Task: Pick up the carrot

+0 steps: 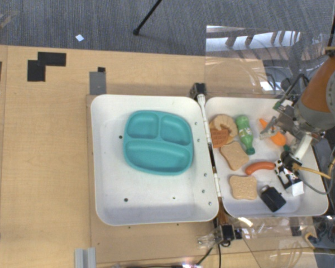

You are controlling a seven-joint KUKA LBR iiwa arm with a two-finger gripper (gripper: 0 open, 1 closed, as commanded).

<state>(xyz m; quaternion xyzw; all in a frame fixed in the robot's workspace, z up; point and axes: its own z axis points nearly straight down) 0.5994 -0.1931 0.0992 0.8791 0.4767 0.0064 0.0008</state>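
Since the gripper [274, 128] hangs over the far right part of the right bin [318, 210], the carrot [278, 139] sits almost directly beneath it, not off to a side. Orange shows just near-right of the gripper body. A smaller orange tip shows to its far left, probably the same carrot running on under the metal. If so, the long axis lies on a diagonal, far-left to near-right, and the gripper straddles its middle. Cannot tell whether the gripper is apart or closed, as the wrist hardware hides that from above. No clear sign that the carrot is clamped; it appears to rest on the bin floor. Green bottle [244, 133] lies just left of the carrot, upright in the picture. Sausage [259, 167] is nearer, well clear. Judgement: the move turns on closing across that diagonal, not along it, with little sideways travel needed. The bottle is the closest neighbour to avoid.
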